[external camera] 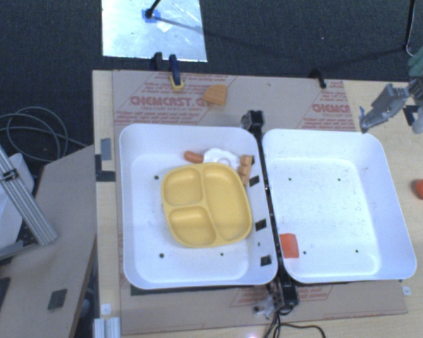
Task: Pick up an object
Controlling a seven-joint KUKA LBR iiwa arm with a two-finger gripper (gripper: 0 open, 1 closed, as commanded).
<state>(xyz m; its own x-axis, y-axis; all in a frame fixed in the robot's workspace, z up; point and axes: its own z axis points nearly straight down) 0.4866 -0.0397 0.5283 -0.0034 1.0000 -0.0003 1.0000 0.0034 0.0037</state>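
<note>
Grey metal gripper [398, 111] with a teal-tinted part above.

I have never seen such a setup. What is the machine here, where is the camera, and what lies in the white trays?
One camera looks down at a slant on a bench with two white bins. The left bin holds a yellow divided plate, with a small orange piece, a white piece and a tan piece behind it. The right bin holds a small orange block. The gripper of a robot arm is at the upper right, above the bench, and it holds nothing.
</note>
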